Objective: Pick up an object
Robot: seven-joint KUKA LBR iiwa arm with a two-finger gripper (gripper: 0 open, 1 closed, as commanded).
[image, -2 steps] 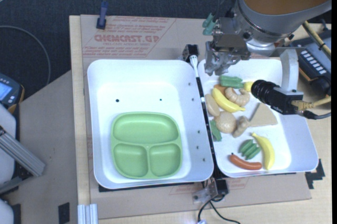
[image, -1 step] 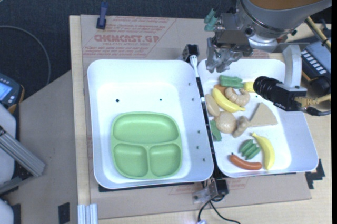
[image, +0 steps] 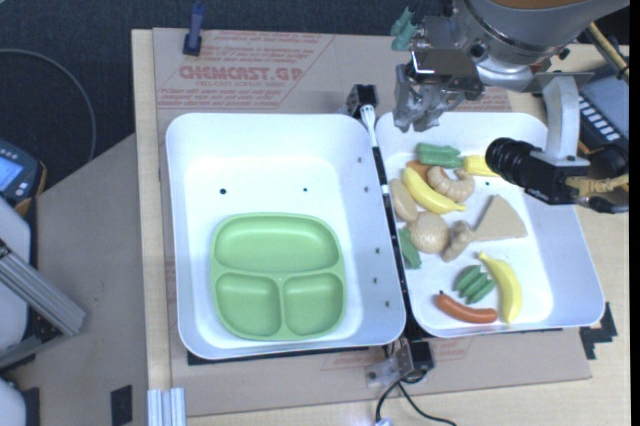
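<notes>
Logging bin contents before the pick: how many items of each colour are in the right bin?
Best read of the right bin; the pile is cluttered:
Yellow: 3 (bananas, piece)
Green: 3
Tan/beige: 5
Red-orange: 1 (sausage)
Total: 12

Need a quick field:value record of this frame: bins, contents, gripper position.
left bin: holds a green divided plate
right bin: holds toy food, including two bananas, a sausage, green pods, a tan wedge
gripper: above the far edge of the right bin, near the divider; nothing visible between its fingers
arm: enters from the right of the view
bench: brown board under both bins
</notes>
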